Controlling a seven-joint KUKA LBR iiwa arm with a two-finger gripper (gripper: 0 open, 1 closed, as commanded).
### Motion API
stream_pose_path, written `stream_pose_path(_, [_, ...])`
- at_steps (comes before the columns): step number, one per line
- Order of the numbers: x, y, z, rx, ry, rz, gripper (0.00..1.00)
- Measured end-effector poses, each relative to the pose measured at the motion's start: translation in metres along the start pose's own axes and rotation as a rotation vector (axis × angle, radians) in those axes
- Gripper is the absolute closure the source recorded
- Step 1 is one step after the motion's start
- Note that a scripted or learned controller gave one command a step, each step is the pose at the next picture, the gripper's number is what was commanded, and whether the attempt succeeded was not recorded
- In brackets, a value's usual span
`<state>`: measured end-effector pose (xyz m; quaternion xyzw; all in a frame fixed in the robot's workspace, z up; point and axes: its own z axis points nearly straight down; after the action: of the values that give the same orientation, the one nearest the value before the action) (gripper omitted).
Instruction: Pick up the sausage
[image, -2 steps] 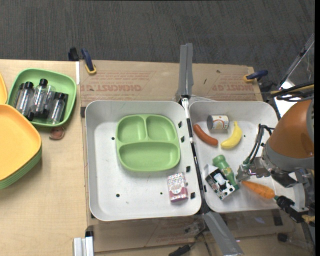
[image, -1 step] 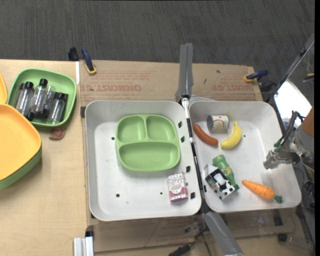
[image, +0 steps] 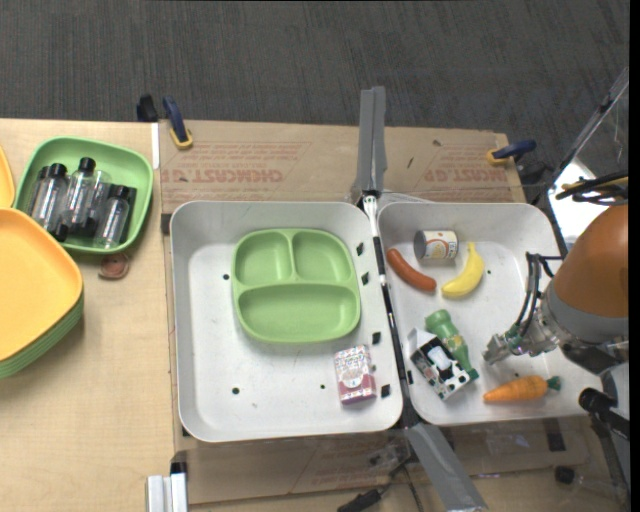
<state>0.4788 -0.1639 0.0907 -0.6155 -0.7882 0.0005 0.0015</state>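
The sausage (image: 411, 270) is a reddish-brown link lying slantwise in the upper left part of the right bin (image: 500, 212), close to the bin's left wall. My gripper (image: 505, 347) hangs low at the right side of that bin, well to the right of and below the sausage, just above an orange carrot (image: 517, 390). Nothing shows in its grasp. The arm's orange band (image: 600, 270) rises behind it at the right edge.
Beside the sausage lie a small can (image: 437, 245) and a banana (image: 463, 273). A green bottle (image: 447, 335) and a black-and-white pack (image: 440, 366) lie lower in the bin. The left bin (image: 200, 330) holds a green divided plate (image: 296, 285) and a pink box (image: 354, 375).
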Motion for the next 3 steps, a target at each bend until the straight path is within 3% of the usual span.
stream_pose_path(1, [0.057, 0.013, 0.0, -0.001, -0.001, 0.037, 1.0])
stream_pose_path(2, [-0.052, 0.005, 0.0, 0.0, -0.002, 0.266, 1.0])
stream_pose_path(3, [-0.014, -0.006, -0.003, 0.003, -0.001, 0.913, 1.0])
